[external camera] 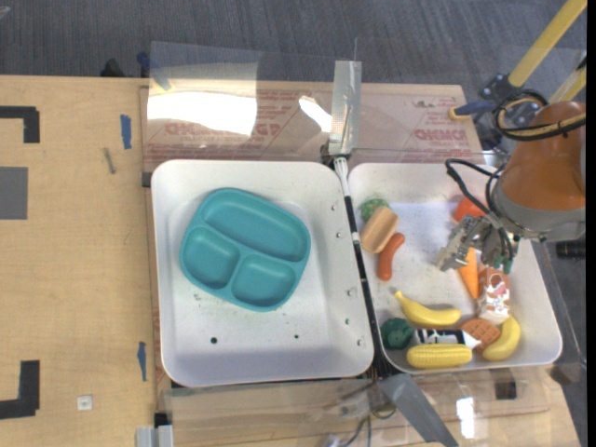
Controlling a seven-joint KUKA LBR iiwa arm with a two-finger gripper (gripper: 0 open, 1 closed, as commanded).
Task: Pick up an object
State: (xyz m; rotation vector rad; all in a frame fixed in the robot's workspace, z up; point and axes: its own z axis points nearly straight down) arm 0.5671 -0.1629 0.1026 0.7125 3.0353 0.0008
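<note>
A grey arm with an orange band is reaching into the right bin (549,329) from its right edge, its end effector (463,250) hanging low over bare white floor near the bin's middle; whether it is open or closed cannot be told. An orange carrot (471,273) is lying just beside it, toward the right edge. Toy food is crowding the near edge: two bananas (428,312), a corn cob (440,354), a green vegetable (399,333). A hot dog (378,229) is sitting by the left wall. The carrot is looking light, rigid and smooth plastic, likely slippery; gripping across its thicker middle seems soundest. A teal divided plate (244,248) is resting in the left bin (177,343).
</note>
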